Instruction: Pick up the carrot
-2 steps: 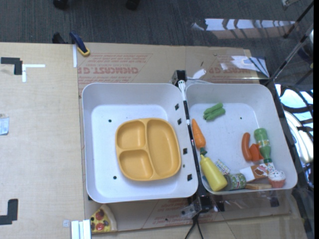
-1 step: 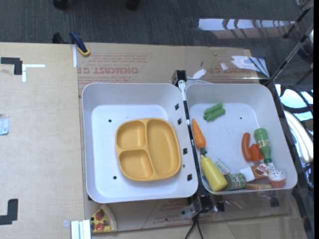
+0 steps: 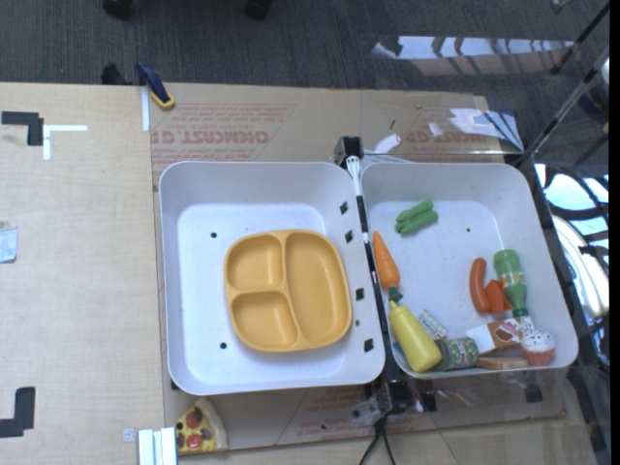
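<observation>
Orange carrot: the carrot [image 3: 386, 262] lies in the right bin [image 3: 528, 197], close against its left wall, green top toward the far side and tip pointing toward the near side.
Contact: nothing grips or touches it from above; it rests on the bin floor.
Gripper state: cannot be determined from this view.
Progress: judged not begun; approach, grasp and lift all remain.
Nearest neighbour: a yellow mustard bottle [image 3: 414, 338] sits just beyond the carrot's near tip, close or possibly touching.
Edge constraint: the bin's left wall runs alongside the carrot, so room on that side is tight; fingers closing across its width may strike the wall.
Open room: bare white floor lies to the carrot's right, toward the bin's middle.
Other contents: green beans [image 3: 417, 217] near the far side, well apart; a red sausage [image 3: 478, 285] and a green bottle [image 3: 511, 277] toward the right wall; small packaged items crowd the near right corner.
Left bin: the left bin [image 3: 184, 289] holds a yellow divided plate [image 3: 288, 290], not involved.
Risk: judged moderate, from the wall and the mustard bottle.
</observation>
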Controlling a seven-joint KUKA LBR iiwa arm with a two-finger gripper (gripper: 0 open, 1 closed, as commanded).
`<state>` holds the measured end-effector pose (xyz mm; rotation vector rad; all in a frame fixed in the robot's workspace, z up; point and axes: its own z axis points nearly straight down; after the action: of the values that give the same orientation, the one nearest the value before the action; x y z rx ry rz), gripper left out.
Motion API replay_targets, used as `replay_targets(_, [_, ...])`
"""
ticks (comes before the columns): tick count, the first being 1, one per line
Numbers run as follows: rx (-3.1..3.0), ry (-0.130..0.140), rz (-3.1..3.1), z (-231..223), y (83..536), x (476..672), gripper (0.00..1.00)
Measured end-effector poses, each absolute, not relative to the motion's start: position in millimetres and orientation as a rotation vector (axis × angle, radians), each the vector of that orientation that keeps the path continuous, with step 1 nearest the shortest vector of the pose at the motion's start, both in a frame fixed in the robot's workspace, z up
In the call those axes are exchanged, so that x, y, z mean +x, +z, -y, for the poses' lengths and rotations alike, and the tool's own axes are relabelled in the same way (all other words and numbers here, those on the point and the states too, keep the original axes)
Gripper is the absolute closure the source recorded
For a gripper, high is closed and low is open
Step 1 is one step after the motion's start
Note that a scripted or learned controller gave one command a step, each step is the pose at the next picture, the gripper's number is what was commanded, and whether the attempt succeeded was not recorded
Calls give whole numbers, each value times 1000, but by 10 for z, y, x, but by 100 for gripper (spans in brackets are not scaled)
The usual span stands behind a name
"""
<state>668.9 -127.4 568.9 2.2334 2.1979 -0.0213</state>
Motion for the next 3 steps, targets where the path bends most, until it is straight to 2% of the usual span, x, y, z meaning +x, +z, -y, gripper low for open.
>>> replay_targets(1, [2227,-22,-2200,1263,5778,6702,100])
replay_targets(2, [2228,-22,-2200,1264,5777,6702,0])
replay_targets(3, [2221,-21,-2201,1253,5870,6714,100])
